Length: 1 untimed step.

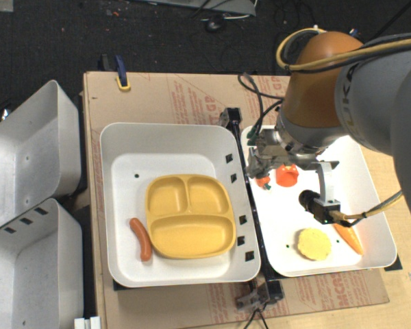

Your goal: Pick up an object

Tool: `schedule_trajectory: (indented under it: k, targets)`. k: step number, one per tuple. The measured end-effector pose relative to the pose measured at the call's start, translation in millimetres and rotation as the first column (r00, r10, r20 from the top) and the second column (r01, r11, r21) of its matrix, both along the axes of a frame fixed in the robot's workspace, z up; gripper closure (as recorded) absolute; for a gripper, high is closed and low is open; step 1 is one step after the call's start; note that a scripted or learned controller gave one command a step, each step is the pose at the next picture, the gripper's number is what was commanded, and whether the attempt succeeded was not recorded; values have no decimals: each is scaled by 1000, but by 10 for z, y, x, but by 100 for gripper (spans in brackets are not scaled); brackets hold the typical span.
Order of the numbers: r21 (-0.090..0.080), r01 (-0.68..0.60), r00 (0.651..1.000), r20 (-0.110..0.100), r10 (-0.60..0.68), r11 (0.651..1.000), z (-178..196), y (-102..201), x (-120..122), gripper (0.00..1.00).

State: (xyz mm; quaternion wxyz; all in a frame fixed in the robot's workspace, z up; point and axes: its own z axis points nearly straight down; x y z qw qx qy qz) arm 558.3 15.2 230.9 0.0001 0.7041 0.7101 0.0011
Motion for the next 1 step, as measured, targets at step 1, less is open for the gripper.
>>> schedule_trajectory:
  k: [1]
  targets:
    - [-1,0,1000,-1,0,1000,-89,583,36,100]
